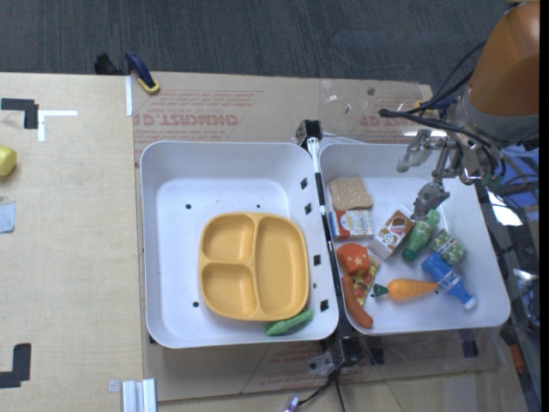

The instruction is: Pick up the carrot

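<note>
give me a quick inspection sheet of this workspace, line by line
surface: bench with two white bins, left bin, right bin
job's things: carrot lying in right bin, near its front
clutter: yellow divided plate and green pod in left bin; bread slice, tomato, green bottle, blue bottle in right bin
grippers: gripper over right bin, above the green bottle, away from the carrot
cables: dark cables beside the arm
surroundings: yellow object at bench's left edge
</note>
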Controlling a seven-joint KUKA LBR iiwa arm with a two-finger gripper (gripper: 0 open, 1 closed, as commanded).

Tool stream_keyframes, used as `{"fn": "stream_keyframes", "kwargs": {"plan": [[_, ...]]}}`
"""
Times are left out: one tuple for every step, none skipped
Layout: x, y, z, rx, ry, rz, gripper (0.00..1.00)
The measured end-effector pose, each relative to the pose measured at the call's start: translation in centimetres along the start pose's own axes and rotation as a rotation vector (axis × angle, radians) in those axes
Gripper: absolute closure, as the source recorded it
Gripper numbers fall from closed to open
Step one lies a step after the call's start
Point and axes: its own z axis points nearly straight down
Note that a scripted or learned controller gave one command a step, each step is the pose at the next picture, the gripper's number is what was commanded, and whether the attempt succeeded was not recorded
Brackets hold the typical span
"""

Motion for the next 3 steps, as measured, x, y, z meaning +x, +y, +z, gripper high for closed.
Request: {"fn": "stream_keyframes", "kwargs": {"plan": [[7.6,1.3,10.8,0.002,-0.017,0.108,0.00],[10.5,1.8,11.8,0.005,-0.065,0.180,0.00],[10.7,0.5,11.9,0.003,-0.058,0.064,0.00]]}}
